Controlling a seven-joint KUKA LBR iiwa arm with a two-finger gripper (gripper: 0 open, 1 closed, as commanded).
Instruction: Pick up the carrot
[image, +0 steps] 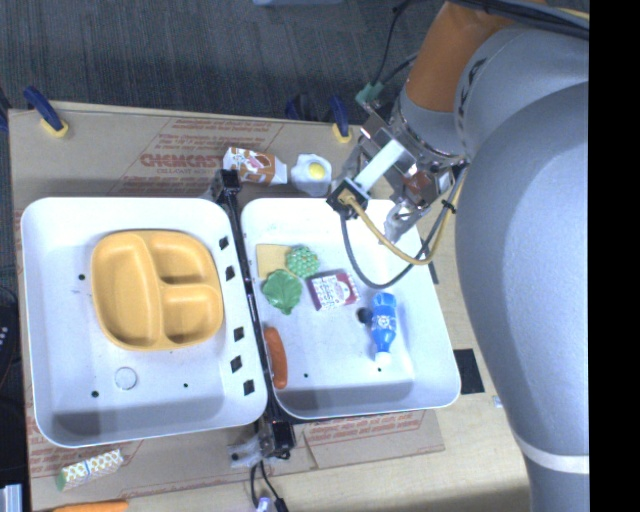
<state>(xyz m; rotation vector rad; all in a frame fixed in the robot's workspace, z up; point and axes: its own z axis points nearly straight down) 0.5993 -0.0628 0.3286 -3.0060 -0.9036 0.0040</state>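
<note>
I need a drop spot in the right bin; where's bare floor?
Bare floor lies along the right bin's far edge and its near strip below the blue bottle. The carrot, green toys and maroon packet crowd its left middle.

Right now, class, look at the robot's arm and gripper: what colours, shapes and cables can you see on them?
The arm is a thick, rounded, smooth grey tube with an orange band above the wrist. The gripper end is a cluster of white and metal parts, with a black block on a white bar. A yellow cable and thin black cables loop beneath it.
</note>
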